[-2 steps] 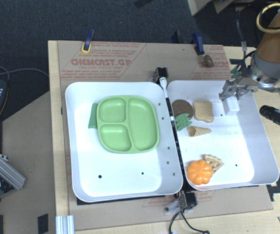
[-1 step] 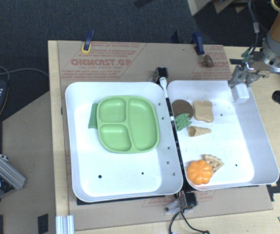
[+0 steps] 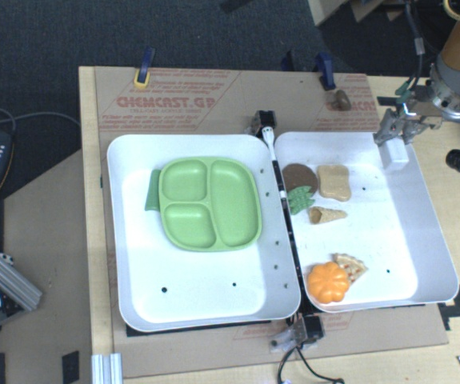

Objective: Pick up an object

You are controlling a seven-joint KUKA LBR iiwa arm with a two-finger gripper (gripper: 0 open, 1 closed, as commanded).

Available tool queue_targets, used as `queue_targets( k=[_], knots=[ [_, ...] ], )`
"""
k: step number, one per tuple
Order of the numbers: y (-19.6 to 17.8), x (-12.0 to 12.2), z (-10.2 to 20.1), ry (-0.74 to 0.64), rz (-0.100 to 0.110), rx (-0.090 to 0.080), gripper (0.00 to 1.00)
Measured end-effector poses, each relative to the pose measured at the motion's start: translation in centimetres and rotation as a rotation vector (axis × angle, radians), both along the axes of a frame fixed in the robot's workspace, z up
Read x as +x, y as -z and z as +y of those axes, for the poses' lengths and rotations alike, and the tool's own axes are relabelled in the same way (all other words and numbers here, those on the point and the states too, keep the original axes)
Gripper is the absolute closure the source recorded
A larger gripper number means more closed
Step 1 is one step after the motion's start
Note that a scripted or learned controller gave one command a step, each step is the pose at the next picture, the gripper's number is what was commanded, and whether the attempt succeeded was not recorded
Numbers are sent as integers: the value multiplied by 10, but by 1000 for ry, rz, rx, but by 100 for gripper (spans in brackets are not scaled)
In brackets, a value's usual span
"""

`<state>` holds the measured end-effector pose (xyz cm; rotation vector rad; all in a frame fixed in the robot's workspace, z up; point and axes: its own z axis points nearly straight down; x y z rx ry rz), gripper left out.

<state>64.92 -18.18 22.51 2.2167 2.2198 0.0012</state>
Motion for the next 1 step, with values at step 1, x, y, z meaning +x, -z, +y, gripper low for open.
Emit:
queue_targets(
  k=[1],
  knots=[
    [-10, -13, 48, -3, 5, 4, 100]
  ],
)
